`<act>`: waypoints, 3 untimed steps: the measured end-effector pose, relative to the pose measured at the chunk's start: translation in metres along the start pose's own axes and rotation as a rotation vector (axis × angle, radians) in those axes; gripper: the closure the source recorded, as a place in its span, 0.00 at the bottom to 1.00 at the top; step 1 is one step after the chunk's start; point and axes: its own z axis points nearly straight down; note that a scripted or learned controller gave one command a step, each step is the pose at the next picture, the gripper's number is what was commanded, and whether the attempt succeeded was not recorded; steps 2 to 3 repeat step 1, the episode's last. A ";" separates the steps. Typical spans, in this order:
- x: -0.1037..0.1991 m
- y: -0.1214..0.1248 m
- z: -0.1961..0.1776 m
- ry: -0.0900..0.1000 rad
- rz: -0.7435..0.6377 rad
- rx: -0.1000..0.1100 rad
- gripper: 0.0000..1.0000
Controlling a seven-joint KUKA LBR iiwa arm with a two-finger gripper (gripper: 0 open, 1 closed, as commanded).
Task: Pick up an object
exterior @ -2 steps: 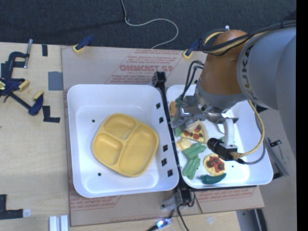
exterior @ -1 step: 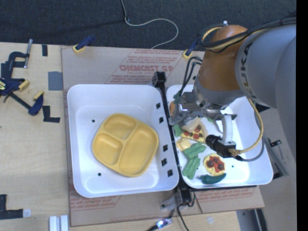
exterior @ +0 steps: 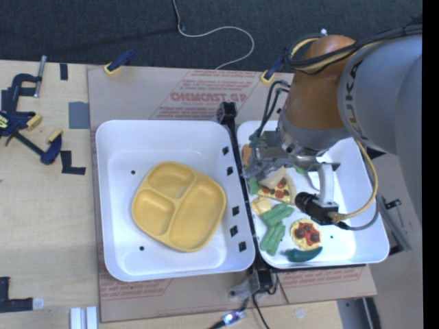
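Nearest the camera, along the front of the right bin [exterior: 363, 256], lie the toy foods the task could take: a dark green piece [exterior: 302, 254] at the front wall, a small round pizza [exterior: 306, 232] just behind it, and two green pods [exterior: 274, 226] lying side by side toward the bin's left wall. Farther in, a pizza slice [exterior: 277, 187] with red dots lies close under the wrist, touching or nearly touching a yellow bit [exterior: 261, 205] at its left.

All of these rest on the bin floor; none is lifted.

The gripper [exterior: 264, 162] hangs low over the back left part of this bin, near the slice, with the orange band [exterior: 322, 81] and grey arm rising behind it. The wrist and its cables cover the tip, so I cannot tell how the jaws stand, or whether anything is between them.

In the left bin [exterior: 110, 149] a yellow tray [exterior: 180, 205] with compartments lies flat, well apart from the arm.

Beyond, the worktop [exterior: 192, 94] carries cardboard and clamps [exterior: 20, 108] at far left.

As I judge it, the pick is at the reach-in stage at most: a grasp is not shown, and the lift is not yet done. The slice or the pieces beside it look like the likeliest target.
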 end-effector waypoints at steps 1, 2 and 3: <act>-0.005 -0.007 0.017 -0.002 0.001 0.002 1.00; -0.005 -0.007 0.017 -0.002 0.001 0.002 1.00; -0.005 -0.007 0.017 -0.002 0.001 0.002 1.00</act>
